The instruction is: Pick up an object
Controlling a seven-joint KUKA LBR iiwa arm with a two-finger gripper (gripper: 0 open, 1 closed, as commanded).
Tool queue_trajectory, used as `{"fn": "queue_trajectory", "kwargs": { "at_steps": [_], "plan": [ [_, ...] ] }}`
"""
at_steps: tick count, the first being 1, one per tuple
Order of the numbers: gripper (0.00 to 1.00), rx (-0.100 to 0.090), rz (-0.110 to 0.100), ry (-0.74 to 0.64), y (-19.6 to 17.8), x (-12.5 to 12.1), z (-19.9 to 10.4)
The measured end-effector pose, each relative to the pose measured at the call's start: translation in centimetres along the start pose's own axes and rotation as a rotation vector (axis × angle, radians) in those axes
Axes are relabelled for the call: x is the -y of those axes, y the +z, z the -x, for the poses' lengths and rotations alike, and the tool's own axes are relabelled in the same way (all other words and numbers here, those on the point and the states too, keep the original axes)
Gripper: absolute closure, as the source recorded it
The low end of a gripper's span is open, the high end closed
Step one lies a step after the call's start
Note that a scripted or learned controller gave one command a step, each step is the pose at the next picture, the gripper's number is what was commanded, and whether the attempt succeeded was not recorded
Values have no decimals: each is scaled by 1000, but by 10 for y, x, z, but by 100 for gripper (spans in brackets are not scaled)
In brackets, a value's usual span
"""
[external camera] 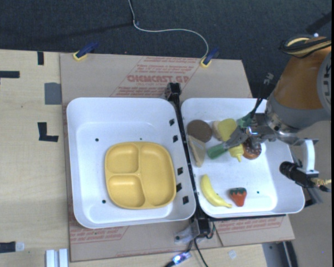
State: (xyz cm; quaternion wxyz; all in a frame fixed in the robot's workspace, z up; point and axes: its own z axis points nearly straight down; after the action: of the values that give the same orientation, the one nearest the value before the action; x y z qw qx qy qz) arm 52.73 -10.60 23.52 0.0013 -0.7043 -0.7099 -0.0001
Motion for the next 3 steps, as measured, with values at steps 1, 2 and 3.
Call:
{"fn": "queue_trajectory", "kwargs": {
  "at_steps": [1, 2, 3],
  "plan": [
    [100, 1, -1, 1, 5, -14, -55],
    [100, 2, -3, 6, 22, -10, -73],
    [100, 2, 1, 6, 2, -10, -78]
  ]
}}
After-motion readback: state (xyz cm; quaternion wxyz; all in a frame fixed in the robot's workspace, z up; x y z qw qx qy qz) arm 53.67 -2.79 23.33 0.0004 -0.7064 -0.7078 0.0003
